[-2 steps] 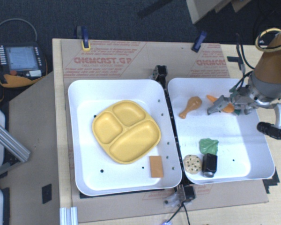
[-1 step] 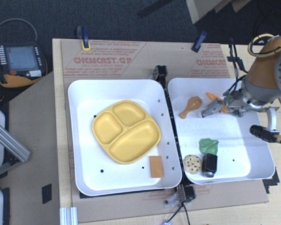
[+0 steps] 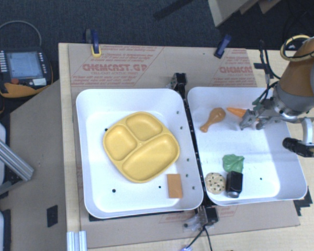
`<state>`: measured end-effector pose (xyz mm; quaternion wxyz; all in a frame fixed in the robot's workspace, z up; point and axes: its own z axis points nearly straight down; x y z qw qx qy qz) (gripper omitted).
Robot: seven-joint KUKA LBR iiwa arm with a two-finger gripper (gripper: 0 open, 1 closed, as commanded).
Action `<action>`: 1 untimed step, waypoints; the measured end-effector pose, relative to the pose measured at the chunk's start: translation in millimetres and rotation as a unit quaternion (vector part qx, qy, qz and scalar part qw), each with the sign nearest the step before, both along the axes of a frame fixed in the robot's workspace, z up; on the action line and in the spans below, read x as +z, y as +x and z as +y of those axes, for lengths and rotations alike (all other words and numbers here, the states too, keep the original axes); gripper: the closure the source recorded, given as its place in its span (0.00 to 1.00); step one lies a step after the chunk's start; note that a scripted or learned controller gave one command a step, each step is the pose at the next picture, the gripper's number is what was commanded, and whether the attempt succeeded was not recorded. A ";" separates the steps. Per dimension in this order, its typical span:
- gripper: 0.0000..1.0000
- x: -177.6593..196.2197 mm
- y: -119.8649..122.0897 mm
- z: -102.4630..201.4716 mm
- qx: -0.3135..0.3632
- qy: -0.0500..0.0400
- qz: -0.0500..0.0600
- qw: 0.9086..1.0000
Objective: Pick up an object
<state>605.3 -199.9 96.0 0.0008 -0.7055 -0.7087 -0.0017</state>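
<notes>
Glossy smooth white plastic bins [image 3: 89,140] sit on matt brown board [image 3: 146,61]; the yellow tray [image 3: 141,146] looks smooth plastic.

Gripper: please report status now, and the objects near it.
Gripper low in right bin, fingers unclear. Carrot beside it, drumstick further left. Nothing seen held.

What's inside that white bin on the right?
The right bin holds a drumstick, an orange carrot-like piece, a green leafy item, a cookie and a black object. The gripper hides the carrot's far end.
</notes>
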 end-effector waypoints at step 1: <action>1.00 43.3 -2.6 1.5 -0.002 -0.003 -0.002 1.000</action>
